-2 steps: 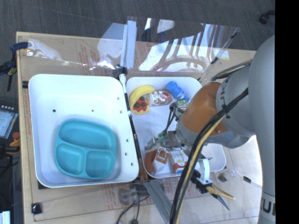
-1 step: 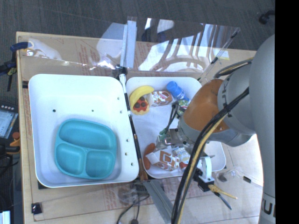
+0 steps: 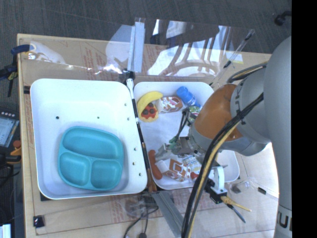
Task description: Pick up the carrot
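We note smooth, glossy white plastic in both bins [image 3: 44, 133], a matt turquoise plastic tray [image 3: 90, 157], a clear glossy sheet [image 3: 193, 46] behind, and a glossy orange band [image 3: 218, 114] on the arm.

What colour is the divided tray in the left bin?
Teal tray, seen in the camera view.

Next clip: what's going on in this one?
The arm reaches from the right over the right bin, its wrist low above a pile of toy food. The hand sits among the items near the bin's front. A banana and a blue item lie at the back. The left bin holds a teal tray. No carrot is visibly gripped.
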Available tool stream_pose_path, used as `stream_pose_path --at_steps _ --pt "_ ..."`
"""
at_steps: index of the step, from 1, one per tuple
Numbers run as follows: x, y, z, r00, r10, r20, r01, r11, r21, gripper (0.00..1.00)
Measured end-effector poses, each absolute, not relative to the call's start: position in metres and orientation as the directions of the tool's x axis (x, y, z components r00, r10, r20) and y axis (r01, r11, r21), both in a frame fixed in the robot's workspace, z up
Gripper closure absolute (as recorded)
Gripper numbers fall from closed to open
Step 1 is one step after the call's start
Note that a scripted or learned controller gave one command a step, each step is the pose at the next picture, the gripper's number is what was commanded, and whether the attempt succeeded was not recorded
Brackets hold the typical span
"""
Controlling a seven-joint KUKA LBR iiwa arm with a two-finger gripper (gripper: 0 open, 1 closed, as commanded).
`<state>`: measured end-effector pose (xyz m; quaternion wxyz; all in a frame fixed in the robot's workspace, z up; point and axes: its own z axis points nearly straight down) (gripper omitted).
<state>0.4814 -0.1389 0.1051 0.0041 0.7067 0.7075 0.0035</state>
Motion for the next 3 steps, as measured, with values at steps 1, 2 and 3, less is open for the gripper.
stream_pose_path --at_steps 1,2,3 --pt "0.477 -0.14 0.093 -0.002 1.0 -0.003 1.0 0.002 0.003 0.0" --pt "0.477 -0.139 0.102 -0.009 1.0 0.0 1.0 0.009 -0.002 1.0" --pt "0.58 -0.08 0.191 0.159 0.987 0.0 0.987 -0.159 -0.004 1.0"
